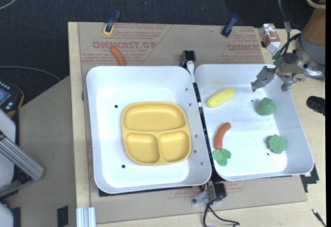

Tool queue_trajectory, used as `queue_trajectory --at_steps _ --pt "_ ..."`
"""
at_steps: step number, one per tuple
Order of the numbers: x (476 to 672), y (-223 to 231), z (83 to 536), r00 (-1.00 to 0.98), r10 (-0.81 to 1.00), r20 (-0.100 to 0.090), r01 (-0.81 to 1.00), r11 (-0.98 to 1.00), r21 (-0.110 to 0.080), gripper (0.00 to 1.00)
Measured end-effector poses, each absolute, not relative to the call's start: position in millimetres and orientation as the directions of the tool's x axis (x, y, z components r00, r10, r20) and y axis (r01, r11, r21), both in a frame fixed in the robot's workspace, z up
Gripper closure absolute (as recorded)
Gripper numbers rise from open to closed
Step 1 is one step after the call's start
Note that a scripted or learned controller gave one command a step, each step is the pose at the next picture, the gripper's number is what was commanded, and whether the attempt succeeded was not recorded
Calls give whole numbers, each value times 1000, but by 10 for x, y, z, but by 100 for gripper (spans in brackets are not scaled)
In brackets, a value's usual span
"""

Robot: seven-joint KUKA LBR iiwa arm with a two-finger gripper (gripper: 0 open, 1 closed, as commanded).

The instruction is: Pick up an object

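**Pick not yet made**

I see the tool spread and carrying nothing, above the right bin's far edge. Nearest lies a green ball; also corn cob, sausage, two green toys. The left bin holds a yellow divided tray.
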State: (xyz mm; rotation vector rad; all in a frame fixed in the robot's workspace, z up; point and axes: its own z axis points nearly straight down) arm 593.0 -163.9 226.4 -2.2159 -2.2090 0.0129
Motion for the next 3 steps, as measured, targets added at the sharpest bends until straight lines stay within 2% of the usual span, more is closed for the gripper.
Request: queue_trajectory --at_steps 1,2,3 --pt "5957 -1637 2344 0 1000 0 1000 0 -1 0" --pt "6046 -1625 1767 -1 1000 1 1000 1 -5 0" --pt "6026 -1694 1306 1 1000 2 1000 -1 -6 0"
